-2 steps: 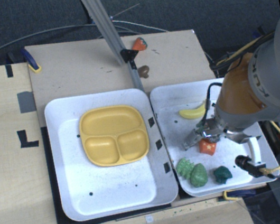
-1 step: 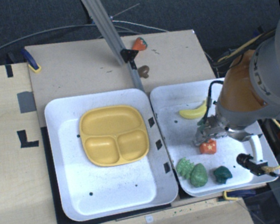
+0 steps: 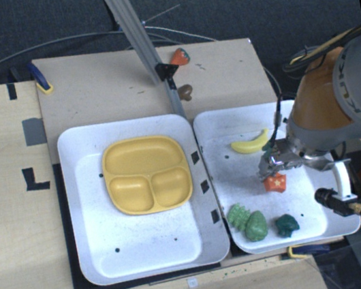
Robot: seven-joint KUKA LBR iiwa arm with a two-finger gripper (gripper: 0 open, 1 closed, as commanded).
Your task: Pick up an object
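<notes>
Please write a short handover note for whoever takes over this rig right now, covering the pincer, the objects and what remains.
Pincer: low over the right bin, directly above the small red-orange object; finger state cannot be told from this view.
Right bin also holds a banana near its far side, a green bumpy object and a dark green object along its near edge.
Left bin holds a yellow divided plate.
Done: arm positioned at the red-orange object.
Left: no confirmed grasp or lift yet; all objects appear to rest in the bins.

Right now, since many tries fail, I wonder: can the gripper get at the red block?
Probably yes: the gripper hangs right over the red block, with open floor around it; the banana lies apart.
</notes>
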